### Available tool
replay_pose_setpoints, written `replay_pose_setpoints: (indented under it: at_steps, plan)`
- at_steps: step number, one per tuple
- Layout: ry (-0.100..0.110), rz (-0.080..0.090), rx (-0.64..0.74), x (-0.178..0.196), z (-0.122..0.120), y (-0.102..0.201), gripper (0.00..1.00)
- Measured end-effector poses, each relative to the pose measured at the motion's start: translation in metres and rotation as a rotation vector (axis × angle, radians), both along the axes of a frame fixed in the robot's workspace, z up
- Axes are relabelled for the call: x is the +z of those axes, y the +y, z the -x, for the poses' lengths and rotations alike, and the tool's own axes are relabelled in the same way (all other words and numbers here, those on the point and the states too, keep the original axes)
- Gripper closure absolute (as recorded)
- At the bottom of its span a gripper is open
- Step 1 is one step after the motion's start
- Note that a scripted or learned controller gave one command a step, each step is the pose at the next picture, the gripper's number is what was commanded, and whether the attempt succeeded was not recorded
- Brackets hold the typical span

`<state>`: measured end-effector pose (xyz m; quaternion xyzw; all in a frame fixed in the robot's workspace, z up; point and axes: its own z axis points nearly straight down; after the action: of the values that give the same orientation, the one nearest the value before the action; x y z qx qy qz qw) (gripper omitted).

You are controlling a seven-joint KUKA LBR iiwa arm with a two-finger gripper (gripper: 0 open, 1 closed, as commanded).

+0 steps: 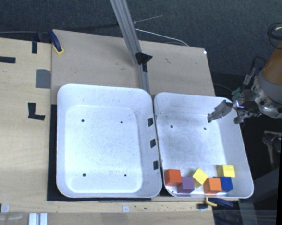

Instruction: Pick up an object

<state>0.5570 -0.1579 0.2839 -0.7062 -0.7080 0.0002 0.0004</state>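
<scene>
Right bin (197, 137); spread, empty gripper (229, 114).

Six small blocks (200, 178) clustered, right bin's (187, 137) near edge

Both white bins, the left bin (100, 140) and the right bin (197, 137), look like smooth plastic with a slight sheen, their floors speckled with dark flecks. The bench (17, 86) reads as pale, matt wood (plywood, by its grain). A slanted pole (128, 24) looks like ribbed grey metal. The small blocks (201, 179) appear matt.
</scene>
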Motion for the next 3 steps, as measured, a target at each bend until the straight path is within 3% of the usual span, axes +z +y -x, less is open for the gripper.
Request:
replay_pose_setpoints:
  at_steps: [1, 2, 3]
  plan:
    - [0.000, 0.001, 0.003, -0.023, -0.051, 0.031, 0.00]
    - [0.000, 0.001, -0.001, -0.021, -0.049, 0.029, 0.00]
    - [0.001, -0.002, 0.000, 0.010, 0.032, 0.065, 0.00]
